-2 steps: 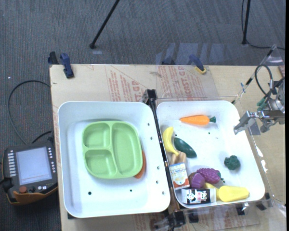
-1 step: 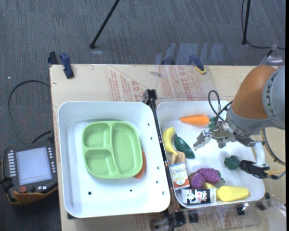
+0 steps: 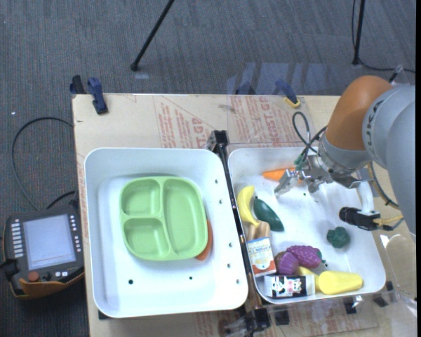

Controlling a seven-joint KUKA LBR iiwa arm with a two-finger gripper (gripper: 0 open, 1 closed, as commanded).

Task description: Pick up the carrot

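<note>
Gripper point(image 3: 299, 182) low in the right bin point(image 3: 375, 258), near its back wall. Fingers spread open, nothing between them. Carrot point(image 3: 275, 175) lies flat on the bin floor just left of the fingertips, close but not enclosed; cannot tell if a finger touches it. So: approach looks done, grasp and lift not yet done. Judging from the spread, the jaws need to shift left over the carrot before closing.

Carrot is small, orange, tapered, smooth plastic look, lying roughly across the bin. Gripper is grey metal, thin fingers, cables looping above the wrist; orange band point(image 3: 358, 111) glossy and rounded.

Further out in the same bin: banana point(image 3: 246, 203), curved yellow, against the left wall; dark green pepper point(image 3: 267, 215) just beside it; broccoli point(image 3: 338, 237), dark and knobbly, near the right side; purple grapes point(image 3: 299, 258), bumpy cluster; lemon point(image 3: 339, 282), yellow, smooth, at the front; small carton point(image 3: 288, 286) lying flat at the front edge.

Left bin point(image 3: 98, 286) holds a green tray point(image 3: 163, 220), three compartments, matte plastic, with an orange thing peeking from under its right edge.
</note>
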